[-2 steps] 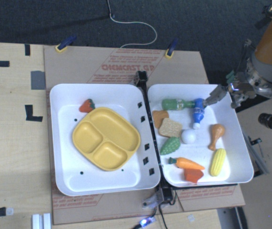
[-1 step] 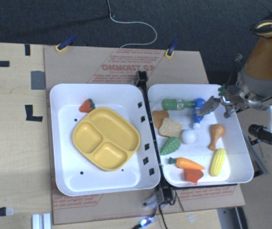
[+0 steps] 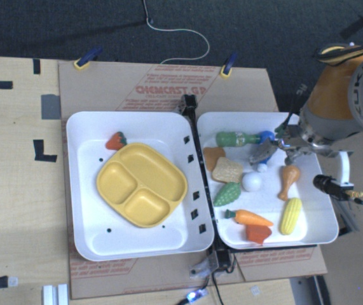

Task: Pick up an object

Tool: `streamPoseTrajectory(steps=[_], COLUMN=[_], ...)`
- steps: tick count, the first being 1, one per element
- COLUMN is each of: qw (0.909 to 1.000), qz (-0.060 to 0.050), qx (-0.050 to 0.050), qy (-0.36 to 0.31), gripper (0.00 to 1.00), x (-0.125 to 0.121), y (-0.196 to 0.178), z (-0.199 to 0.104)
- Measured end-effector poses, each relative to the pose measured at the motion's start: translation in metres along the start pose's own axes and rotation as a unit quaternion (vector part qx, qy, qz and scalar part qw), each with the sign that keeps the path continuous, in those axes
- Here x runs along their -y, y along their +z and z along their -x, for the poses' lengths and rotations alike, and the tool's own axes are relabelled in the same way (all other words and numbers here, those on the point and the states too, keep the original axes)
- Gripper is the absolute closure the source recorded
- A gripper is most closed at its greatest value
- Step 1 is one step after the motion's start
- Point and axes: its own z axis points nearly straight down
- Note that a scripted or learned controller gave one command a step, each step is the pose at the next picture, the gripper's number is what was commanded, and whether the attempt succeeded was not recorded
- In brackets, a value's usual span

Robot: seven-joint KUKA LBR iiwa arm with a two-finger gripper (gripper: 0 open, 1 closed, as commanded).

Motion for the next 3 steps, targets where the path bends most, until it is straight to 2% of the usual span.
streamPoseTrajectory(steps=[1, 2, 3], qw=[1.0, 1.0, 1.0], qz=[0.0, 0.003, 0.005], qx=[0.0, 0.001, 0.001], qy=[0.001, 0.0, 0.0], gripper=[0.0, 0.0, 1.0], x=[0.0, -0.001, -0.002], y=[0.053, 0.083, 0.071], z=[0.009, 0.009, 0.008])
